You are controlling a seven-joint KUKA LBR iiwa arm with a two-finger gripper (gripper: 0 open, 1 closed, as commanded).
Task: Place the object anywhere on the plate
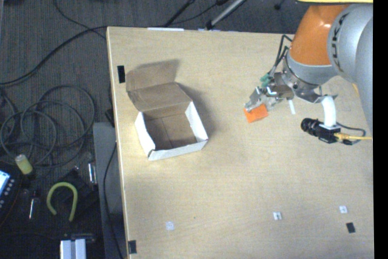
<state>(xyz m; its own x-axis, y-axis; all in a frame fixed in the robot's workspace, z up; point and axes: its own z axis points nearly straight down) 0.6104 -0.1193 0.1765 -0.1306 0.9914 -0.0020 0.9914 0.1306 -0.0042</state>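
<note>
The gripper [262, 101] hangs well to the right of the open cardboard box [170, 124], and the orange block [256, 113] sits at its tip; whether it is pinched, I cannot tell. Probably carrying stage; next, it must travel to a plate.

An open white cardboard box with brown flaps [169, 124] sits on the pale wooden counter [242, 191]; black cables [42, 118] coil on the grey floor.

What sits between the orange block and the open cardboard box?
Nothing: bare tabletop separates the orange block from the cardboard box in the camera view.
</note>
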